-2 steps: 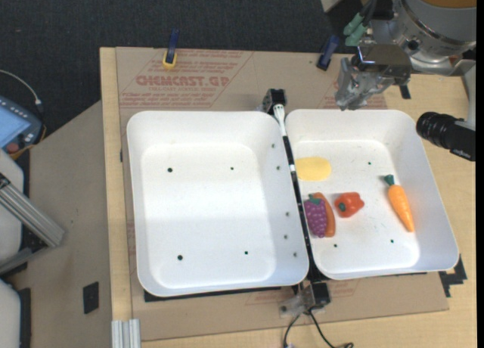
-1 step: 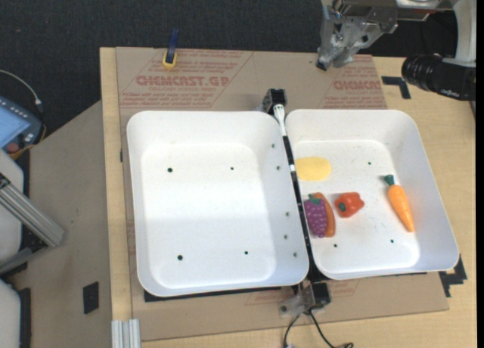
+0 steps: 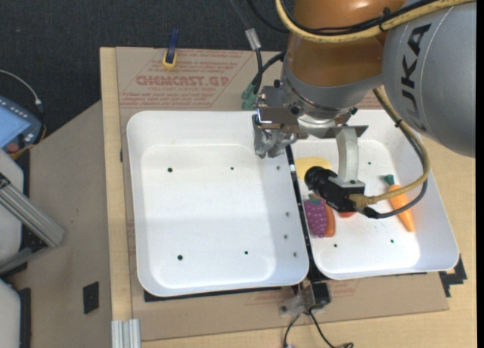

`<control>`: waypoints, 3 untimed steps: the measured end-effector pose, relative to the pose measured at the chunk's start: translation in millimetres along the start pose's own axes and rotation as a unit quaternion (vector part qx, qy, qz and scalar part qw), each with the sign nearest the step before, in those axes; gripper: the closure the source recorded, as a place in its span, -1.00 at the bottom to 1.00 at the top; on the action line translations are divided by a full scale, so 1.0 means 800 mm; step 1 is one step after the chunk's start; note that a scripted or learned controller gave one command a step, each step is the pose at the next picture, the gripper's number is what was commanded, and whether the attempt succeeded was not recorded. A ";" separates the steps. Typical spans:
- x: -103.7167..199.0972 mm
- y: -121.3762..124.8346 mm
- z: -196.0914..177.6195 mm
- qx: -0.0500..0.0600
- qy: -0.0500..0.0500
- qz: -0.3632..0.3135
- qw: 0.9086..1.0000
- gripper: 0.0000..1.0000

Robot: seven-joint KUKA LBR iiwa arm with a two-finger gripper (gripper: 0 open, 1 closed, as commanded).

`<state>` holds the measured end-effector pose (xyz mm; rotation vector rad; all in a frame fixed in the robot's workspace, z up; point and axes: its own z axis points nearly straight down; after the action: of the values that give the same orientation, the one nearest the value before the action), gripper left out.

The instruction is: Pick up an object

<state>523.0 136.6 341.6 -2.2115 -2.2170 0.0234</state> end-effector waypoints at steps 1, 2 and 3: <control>0.009 -0.058 -0.125 -0.014 0.004 -0.001 1.000 1.00; 0.042 -0.043 -0.249 -0.016 0.004 -0.001 1.000 1.00; 0.043 -0.058 -0.022 0.000 -0.001 0.002 1.000 1.00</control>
<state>477.1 171.0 359.8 -2.2177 -2.2141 0.0259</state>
